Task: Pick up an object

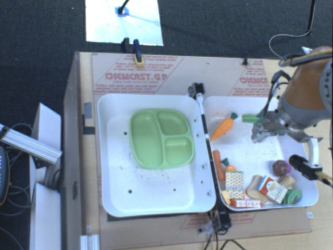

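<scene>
The right white bin point(244, 150) holds the loose toy foods. An orange carrot point(222, 127) with a green top lies near its back left. A small green piece point(250, 118) lies by the back wall. My gripper point(259, 133) hangs over the bin's back right part, just right of and below that green piece, with bare bin floor under it. Nothing shows in its grasp. Along the front lie a red-orange stick point(217, 163), a patterned box point(234, 182), a red and white box point(272, 188), a maroon ball point(281, 167) and a green round piece point(295, 196).
The left white bin point(114, 155) carries a green divided plate point(161, 138). A raised black divider point(207, 145) runs between the two bins. The grey and orange arm point(309, 92) covers the right bin's back right corner. A black cylinder point(304, 165) juts out near the bin's right wall.
</scene>
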`<move>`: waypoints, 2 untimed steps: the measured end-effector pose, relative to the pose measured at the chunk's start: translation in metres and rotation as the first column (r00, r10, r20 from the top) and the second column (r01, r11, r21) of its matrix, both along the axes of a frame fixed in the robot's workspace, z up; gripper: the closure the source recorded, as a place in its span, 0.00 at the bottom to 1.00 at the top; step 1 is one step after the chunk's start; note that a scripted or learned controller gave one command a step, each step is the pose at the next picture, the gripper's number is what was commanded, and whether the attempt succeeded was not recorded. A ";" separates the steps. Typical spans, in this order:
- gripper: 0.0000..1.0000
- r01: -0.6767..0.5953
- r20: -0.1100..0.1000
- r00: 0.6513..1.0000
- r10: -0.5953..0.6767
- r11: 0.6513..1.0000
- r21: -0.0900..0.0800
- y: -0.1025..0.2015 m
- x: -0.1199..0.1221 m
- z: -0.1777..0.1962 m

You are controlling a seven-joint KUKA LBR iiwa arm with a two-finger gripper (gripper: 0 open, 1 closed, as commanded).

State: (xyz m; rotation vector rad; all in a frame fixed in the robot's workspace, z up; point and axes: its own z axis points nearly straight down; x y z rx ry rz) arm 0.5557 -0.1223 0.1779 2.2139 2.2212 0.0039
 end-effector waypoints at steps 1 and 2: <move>0.00 0.000 -0.004 1.000 0.000 1.000 0.001 0.001 -0.001 -0.001; 0.00 -0.001 -0.004 1.000 0.001 1.000 0.002 0.037 0.037 -0.094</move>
